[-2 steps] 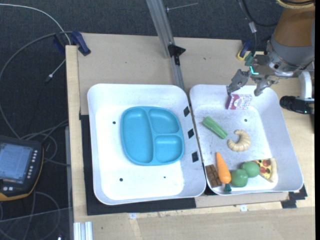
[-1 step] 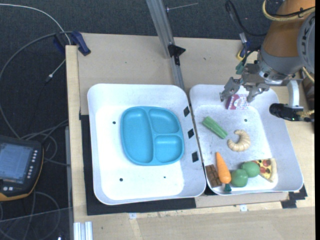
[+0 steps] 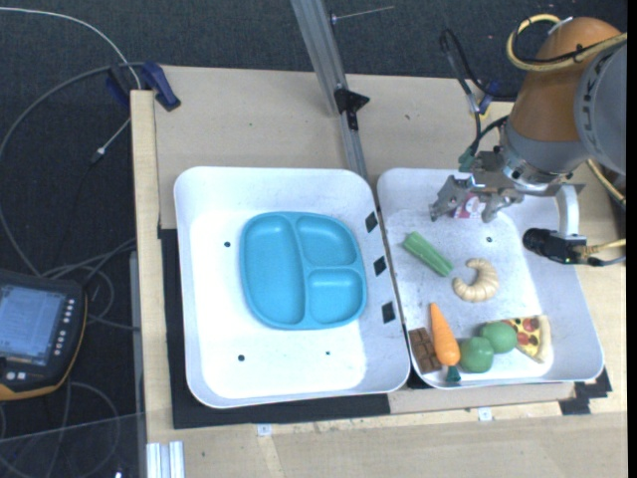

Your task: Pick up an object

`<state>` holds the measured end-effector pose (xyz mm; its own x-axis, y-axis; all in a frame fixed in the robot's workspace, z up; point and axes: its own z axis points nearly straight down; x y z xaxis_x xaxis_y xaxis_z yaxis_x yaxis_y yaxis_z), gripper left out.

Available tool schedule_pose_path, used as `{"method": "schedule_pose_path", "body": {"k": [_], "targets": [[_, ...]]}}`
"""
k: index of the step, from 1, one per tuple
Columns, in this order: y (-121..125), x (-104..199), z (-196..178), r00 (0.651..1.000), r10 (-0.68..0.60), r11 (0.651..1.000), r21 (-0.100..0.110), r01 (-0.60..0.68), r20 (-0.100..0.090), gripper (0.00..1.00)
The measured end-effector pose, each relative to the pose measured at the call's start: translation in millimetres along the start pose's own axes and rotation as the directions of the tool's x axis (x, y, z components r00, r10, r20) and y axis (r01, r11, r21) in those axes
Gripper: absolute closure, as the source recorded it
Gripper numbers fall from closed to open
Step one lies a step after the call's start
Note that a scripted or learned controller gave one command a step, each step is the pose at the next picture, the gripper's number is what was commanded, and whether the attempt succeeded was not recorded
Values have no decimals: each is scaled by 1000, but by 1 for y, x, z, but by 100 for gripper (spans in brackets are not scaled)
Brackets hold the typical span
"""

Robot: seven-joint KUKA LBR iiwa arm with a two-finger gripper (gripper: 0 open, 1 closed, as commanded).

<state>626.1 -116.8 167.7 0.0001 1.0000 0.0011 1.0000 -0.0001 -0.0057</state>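
Candidate items, right bin [image 3: 557, 366]: green pod-shaped piece [image 3: 427, 253], lying slantwise near the bin's middle; pale croissant [image 3: 477, 280], just beside it toward the front; orange carrot [image 3: 444, 335]; brown chocolate bar [image 3: 423, 350], touching the carrot at the bin's front-left corner; two green fruits [image 3: 488, 347], close together; pizza slice [image 3: 530, 337], beside them. None lifted; all rest on the bin floor. Gripper [image 3: 470, 199]: poised over the bin's rear part, well apart from every item, the pod nearest; a small pinkish patch shows between its parts, nature unclear. Jaws: state cannot be told, nothing seen held. Left bin [image 3: 199, 366]: holds a blue divided plate [image 3: 302, 268]. Tabletop [image 3: 249, 108]: bare wood around both. Risks, judged: a descent here meets bare floor; front items crowd together, so a close there could nudge neighbours or catch two. Obscured: wrist hardware masks the fingertips; the arm's upper part is cut off at the right.
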Motion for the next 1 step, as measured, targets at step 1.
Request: {"method": "schedule_pose_path", "body": {"k": [1], "targets": [[-2, -2, 42, 1000, 0, 1000, 0, 0, 0, 0]]}}
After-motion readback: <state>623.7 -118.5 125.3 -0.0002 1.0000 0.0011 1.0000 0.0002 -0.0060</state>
